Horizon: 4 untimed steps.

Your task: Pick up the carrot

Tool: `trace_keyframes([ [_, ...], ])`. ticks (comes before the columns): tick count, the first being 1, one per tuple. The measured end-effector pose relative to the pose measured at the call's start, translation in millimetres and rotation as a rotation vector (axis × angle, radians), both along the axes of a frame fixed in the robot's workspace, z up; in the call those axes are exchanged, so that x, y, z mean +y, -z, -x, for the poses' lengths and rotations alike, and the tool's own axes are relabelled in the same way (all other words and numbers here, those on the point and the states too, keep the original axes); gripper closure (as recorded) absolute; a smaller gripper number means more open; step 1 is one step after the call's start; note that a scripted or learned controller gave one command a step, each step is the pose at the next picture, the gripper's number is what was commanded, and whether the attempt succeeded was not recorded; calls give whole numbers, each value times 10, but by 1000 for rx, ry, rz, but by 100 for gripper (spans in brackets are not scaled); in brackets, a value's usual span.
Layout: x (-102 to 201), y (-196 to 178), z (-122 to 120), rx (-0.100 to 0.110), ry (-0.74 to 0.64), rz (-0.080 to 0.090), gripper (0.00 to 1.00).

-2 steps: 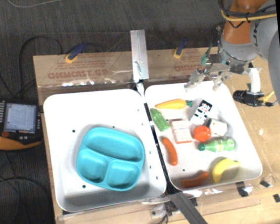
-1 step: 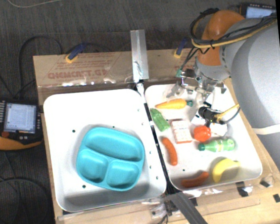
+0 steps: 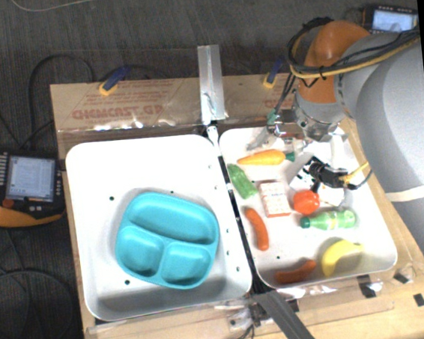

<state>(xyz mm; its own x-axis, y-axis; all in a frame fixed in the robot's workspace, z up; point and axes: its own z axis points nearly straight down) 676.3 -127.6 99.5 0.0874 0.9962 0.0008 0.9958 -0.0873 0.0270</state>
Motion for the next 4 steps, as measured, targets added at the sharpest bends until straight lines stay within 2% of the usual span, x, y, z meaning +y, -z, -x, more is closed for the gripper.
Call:
trace_keyframes([
  [1,-15,123,121,20,-223,8,0],
  [2,399,-814,686,30,-559,4,0],
  [3,419,-871,675,31,-560,0,100],
  [4,421,-871,676,31,-561,-1,0],
])
